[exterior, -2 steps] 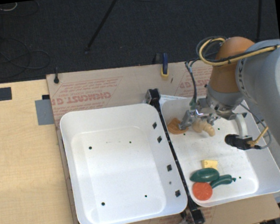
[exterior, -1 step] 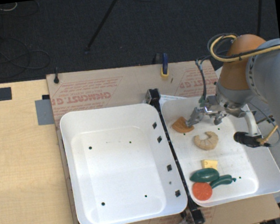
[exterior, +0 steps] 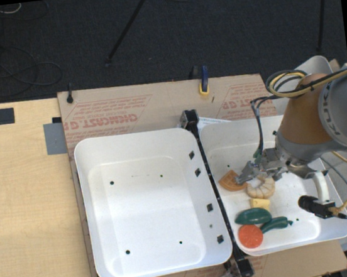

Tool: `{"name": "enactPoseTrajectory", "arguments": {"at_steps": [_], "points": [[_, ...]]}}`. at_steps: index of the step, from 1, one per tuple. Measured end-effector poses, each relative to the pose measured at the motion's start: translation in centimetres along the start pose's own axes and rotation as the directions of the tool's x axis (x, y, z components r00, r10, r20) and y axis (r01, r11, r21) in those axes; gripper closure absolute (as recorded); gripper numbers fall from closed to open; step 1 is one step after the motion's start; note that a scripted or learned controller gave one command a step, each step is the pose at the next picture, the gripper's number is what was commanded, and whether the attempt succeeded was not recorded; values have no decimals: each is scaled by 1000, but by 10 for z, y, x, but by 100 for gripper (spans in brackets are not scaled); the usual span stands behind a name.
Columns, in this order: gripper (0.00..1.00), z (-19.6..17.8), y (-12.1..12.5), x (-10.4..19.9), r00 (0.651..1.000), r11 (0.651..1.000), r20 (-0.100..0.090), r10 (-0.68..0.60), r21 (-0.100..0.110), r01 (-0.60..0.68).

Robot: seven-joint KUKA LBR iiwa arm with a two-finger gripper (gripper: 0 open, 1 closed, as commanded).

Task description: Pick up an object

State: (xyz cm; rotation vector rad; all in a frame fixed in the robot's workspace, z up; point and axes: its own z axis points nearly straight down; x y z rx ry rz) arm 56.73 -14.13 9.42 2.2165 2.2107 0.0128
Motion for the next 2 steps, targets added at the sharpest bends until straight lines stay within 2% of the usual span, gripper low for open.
{"name": "enactPoseTrajectory", "arguments": {"at_steps": [1,2], "points": [[0,3,56,22,1000,1000,4,-5,6,5],[0,1,11,37,1000,1000,1,2,-1,-2]]}}
